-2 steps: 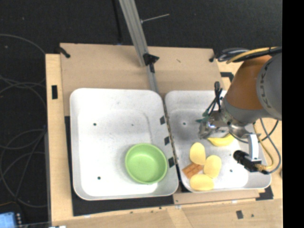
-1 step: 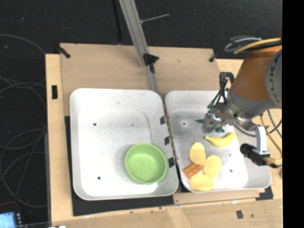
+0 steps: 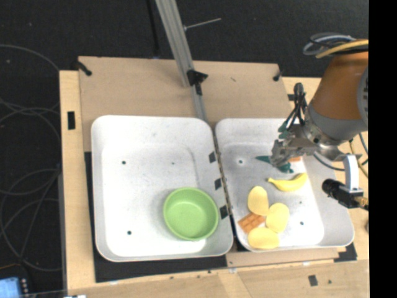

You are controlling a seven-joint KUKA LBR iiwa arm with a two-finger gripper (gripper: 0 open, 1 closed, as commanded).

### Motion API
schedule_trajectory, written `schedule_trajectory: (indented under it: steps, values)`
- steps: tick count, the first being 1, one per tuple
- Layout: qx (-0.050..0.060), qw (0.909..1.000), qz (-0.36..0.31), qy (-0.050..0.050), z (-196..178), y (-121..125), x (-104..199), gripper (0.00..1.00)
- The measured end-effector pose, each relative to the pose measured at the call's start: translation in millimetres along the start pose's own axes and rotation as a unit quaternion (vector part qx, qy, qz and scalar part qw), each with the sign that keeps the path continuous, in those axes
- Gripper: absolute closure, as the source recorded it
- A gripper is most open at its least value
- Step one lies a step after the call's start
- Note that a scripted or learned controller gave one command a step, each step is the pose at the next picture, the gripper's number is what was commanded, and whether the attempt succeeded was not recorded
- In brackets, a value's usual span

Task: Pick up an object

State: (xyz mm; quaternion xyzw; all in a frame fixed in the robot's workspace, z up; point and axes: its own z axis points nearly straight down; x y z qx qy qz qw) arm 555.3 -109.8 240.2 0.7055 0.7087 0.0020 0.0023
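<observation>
The gripper point(image 3: 284, 156) is seen low over the right bin point(image 3: 245, 135), in its far right part, with the grey and orange arm point(image 3: 338, 98) behind it at the right edge of the scene. Whether anything is held cannot be told; a small teal shape point(image 3: 267, 160) lies just at the left of the gripper, but what it is remains unclear.

The nearest candidate for picking is judged to be the yellow banana point(image 3: 288, 182). It lies just on the near side of the gripper, a little to the right, close but apart from it. Its long axis runs roughly left to right, with the right end raised slightly toward the far side. A short move toward the near side and a closing across the short width would probably be needed.

Further near and left, three yellow rounded pieces point(image 3: 268, 217) are clustered together, touching an orange piece point(image 3: 249, 221).

In the left bin point(image 3: 124, 148) a green bowl point(image 3: 190, 212) stands at the near right corner, well apart from the gripper.

No brand, label or readable writing can be found on any object.
</observation>
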Motion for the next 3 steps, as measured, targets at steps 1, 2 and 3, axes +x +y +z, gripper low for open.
schedule_trajectory:
  steps: [1,2,3]
  values:
    - [0.003,1.0000,-0.001,0.001,8,5,57,1.00]
    - [0.002,1.0000,-0.002,0.001,5,15,118,1.00]
    - [0.003,1.0000,-0.002,0.001,7,6,175,1.00]
